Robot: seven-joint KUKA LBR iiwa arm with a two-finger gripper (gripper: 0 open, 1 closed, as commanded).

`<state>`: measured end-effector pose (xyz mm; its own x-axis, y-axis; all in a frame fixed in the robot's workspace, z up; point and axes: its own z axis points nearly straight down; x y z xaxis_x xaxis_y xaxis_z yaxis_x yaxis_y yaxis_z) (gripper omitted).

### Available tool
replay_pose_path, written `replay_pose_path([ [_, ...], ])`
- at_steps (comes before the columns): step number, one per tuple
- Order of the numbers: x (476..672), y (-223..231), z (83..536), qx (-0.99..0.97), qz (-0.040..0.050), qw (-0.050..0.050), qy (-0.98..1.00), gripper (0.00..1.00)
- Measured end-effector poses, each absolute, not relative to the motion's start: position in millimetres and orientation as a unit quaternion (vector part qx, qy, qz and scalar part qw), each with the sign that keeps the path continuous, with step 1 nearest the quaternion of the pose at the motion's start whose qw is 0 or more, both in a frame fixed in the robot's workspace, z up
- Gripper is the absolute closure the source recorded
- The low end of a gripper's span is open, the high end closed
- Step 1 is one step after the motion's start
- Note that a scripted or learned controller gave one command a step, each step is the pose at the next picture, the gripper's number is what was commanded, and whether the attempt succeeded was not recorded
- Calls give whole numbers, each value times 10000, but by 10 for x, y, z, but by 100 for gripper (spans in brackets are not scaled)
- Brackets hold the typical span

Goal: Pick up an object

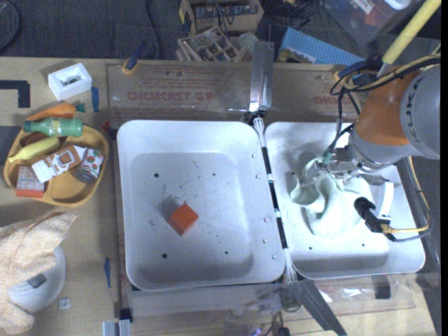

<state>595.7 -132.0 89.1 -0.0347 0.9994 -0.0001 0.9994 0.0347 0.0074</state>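
End effector (pixel 323 165) fingers blurred, arm (pixel 413 114) cut off at right edge

left bin (pixel 140 145): white, flecked with dark specks
right bin (pixel 399 257): white
block (pixel 185 218): orange
cloth (pixel 318 194): pale mint green
arm (pixel 402 110): grey, orange band
bowl (pixel 52 191): yellow
bottle (pixel 54 127): green
small box (pixel 70 81): white
rag (pixel 31 250): cream

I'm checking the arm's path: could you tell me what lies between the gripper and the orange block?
In the camera view, the gripper is in the right bin; the orange block sits in the left bin. Between them lie bare bin floor and the bins' adjoining rims.
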Motion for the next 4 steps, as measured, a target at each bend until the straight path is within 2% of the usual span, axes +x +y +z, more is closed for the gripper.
replay_pose_path([
  [1,5969,-1338,1004,6961,44,50,7179,100],
  [2,5765,-1325,1246,6668,-2,-7,7452,100],
  [3,5766,-1329,1249,6670,0,-3,7451,0],
  [4,5773,-1341,1353,6681,8,12,7441,100],
])
